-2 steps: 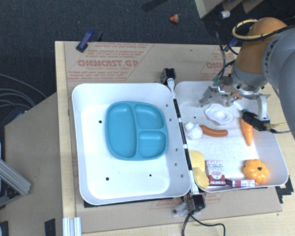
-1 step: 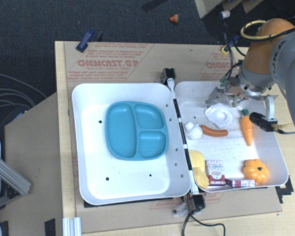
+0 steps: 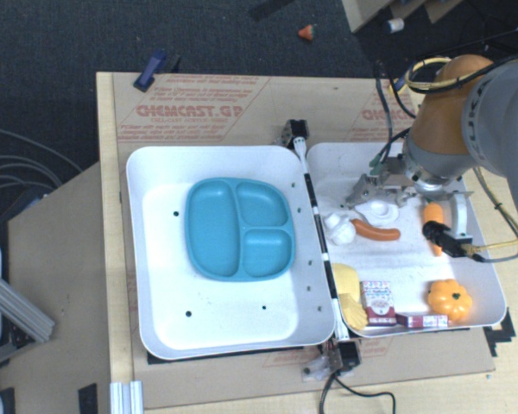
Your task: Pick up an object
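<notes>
1. We see the gripper [image 3: 382, 198] low in the right bin [image 3: 492, 293]; whether its jaws are parted or closed, we cannot tell.
2. A sausage [image 3: 376, 230] lies just beside it; a small pumpkin [image 3: 450, 298] sits well apart.

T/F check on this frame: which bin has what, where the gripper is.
1. The blue tray lies in the left bin. True.
2. The sausage lies in the left bin. False: it is in the right bin.
3. The pumpkin sits on the blue tray. False: it sits on the right bin's floor.
4. The gripper is over the right bin. True.
5. A red-and-white packet lies in the right bin. True.
</notes>
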Controlling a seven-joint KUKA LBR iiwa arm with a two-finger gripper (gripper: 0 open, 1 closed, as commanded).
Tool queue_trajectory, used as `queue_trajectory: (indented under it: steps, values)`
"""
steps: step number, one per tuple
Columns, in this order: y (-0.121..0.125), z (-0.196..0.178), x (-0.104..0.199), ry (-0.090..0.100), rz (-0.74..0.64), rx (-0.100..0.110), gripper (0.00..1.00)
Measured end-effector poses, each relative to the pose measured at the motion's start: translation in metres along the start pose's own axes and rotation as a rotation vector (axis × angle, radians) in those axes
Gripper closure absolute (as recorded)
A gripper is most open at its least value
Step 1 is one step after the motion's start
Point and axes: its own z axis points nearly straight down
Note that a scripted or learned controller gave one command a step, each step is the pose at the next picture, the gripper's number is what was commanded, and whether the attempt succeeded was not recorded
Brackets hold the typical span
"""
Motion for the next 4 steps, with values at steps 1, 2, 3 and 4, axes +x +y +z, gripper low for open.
queue_trajectory:
  steps: [1, 2, 3, 4]
  values:
    - [-0.053, 0.000, 0.035, 0.000, 0.001, 0.000, 0.00]
    - [-0.053, -0.009, 0.035, 0.000, 0.003, -0.001, 1.00]
    - [-0.058, -0.136, 0.100, 0.000, 0.000, -0.003, 1.00]
    - [-0.127, -0.165, 0.154, 0.000, 0.000, 0.002, 1.00]
